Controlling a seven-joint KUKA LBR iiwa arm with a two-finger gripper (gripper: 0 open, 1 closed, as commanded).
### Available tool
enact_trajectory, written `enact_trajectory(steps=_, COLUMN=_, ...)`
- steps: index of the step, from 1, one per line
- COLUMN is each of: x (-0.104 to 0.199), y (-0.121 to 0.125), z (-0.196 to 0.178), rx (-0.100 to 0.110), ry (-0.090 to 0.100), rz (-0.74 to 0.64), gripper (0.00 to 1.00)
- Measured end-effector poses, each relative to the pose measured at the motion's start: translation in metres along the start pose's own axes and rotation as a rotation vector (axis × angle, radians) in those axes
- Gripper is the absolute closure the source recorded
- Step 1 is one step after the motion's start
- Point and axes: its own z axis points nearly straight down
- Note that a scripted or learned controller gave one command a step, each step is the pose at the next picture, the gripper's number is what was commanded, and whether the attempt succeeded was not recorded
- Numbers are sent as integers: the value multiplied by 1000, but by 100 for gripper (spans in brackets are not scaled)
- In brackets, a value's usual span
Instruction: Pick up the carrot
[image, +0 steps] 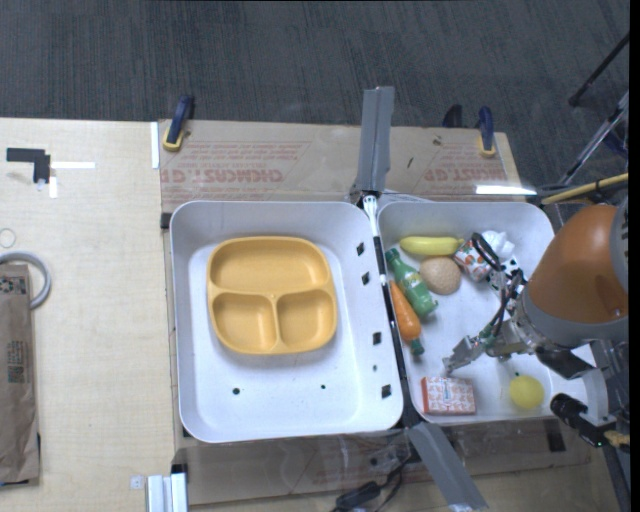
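Observation:
The orange carrot (405, 311) lies lengthwise in the right bin (541, 232), close to its left wall, with its green stalk end pointing toward the front. A green bottle (412, 285) touches its upper right side. My gripper (462, 353) hangs over the bin floor to the right of the carrot and a little nearer the front, a short gap away from it. Nothing shows held in it. The grey arm with its orange band (585, 265) covers the bin's right side.
The right bin also holds a banana (429, 244), a brown potato-like ball (440, 275), a wrapped item (483, 254), a red box (447, 395) just below the gripper and a yellow lemon (526, 391). A yellow divided plate (270, 295) sits in the left bin (190, 330).

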Motion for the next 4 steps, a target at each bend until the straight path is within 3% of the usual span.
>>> enact_trajectory(steps=1, x=48, y=53, z=-100, rx=-2, ry=-2, rz=-205, gripper=0)
enact_trajectory(steps=2, x=159, y=29, z=-100, rx=1, ry=-1, rz=-81, gripper=0)
enact_trajectory(steps=3, x=99, y=18, z=-100, rx=0, ry=-2, rz=-112, gripper=0)
enact_trajectory(steps=4, x=116, y=22, z=-100, rx=0, ry=-1, rz=-181, gripper=0)
